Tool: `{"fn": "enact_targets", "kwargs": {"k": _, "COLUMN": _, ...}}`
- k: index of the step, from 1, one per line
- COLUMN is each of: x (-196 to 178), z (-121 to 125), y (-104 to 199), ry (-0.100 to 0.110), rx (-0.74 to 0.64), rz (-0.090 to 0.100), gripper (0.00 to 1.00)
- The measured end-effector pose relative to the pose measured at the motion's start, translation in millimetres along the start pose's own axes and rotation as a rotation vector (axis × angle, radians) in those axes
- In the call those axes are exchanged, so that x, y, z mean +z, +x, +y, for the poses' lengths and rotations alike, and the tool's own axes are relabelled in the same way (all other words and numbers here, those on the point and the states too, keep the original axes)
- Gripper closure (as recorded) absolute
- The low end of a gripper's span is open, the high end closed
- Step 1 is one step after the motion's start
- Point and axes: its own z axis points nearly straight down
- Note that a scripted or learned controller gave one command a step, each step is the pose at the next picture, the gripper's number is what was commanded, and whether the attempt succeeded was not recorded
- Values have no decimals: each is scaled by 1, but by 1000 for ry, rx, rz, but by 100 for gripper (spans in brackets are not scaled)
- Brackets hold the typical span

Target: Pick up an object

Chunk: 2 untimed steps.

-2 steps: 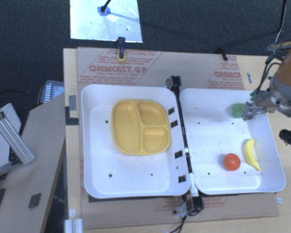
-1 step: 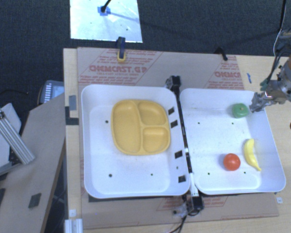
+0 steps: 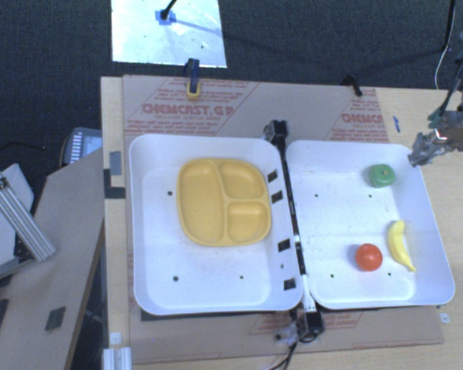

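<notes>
Right bin (image 3: 428, 230) contains three objects: a round green fruit (image 3: 382, 176) near the top corner, an orange-red tomato (image 3: 369, 257), and a yellow banana (image 3: 400, 245) just beside it. Gripper (image 3: 423, 151) sits at the bin's upper right rim.

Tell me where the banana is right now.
The banana lies in the right bin, near its right wall, just right of the tomato and below the green apple.

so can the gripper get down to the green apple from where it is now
Probably yes. The gripper hangs at the right bin's upper right corner, with the green apple just beside it and nothing over it. The banana and the orange ball lie well apart from it.
</notes>
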Motion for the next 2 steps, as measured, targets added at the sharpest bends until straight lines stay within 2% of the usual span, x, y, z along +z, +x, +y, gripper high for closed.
{"fn": "enact_targets", "kwargs": {"k": 2, "x": 21, "z": -17, "y": 89, "ry": 6, "rx": -3, "rz": 4, "gripper": 100}}
